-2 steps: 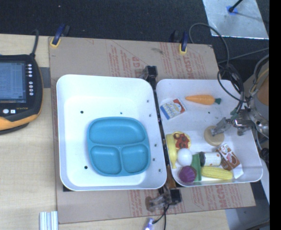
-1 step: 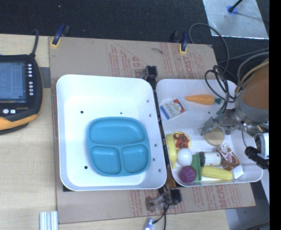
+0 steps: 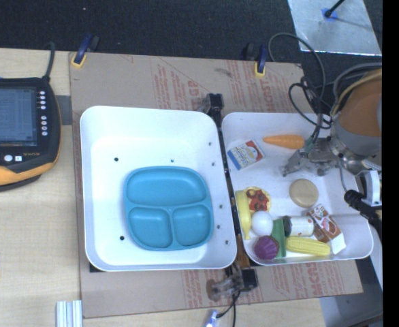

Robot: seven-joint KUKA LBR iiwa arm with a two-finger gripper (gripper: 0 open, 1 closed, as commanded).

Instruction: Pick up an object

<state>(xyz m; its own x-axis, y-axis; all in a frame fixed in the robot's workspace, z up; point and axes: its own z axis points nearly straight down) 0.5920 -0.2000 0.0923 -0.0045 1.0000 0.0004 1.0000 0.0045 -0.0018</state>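
down in the right bin, the claw hangs at the far side with its metal fingers splayed apart and nothing between them. an orange carrot lies just beyond it toward the far wall, and a round tan disc sits just on the near side of it. the grey arm with its orange band comes in from the right above the bin, trailing black cables.

further left in the same bin a small blue and white carton lies near the far corner. along the near side the things crowd together: a yellow banana against the left wall, a red and yellow item, a white egg, a purple piece, a yellow corn cob, a small bottle and a brown and white packet.

the left bin holds a blue divided tray. on the bench to the far left rests a control pendant with a screen.
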